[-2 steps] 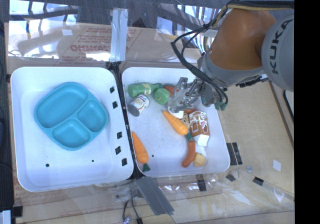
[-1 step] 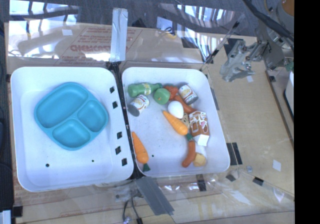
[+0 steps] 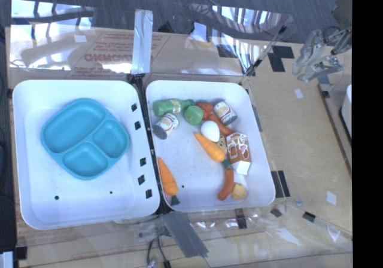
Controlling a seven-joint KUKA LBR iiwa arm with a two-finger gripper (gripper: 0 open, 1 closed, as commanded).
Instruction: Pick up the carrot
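Right bin holds carrot (among toy food).

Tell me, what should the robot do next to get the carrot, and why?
Probably swing the end effector left and down over the right bin. It sits outside the bins at upper right, far from any carrot. The carrot by the bin's left wall lies apart from the other toys, so it looks easiest.

Blue tray in left bin, carrot and toy foods in right bin, tool apart
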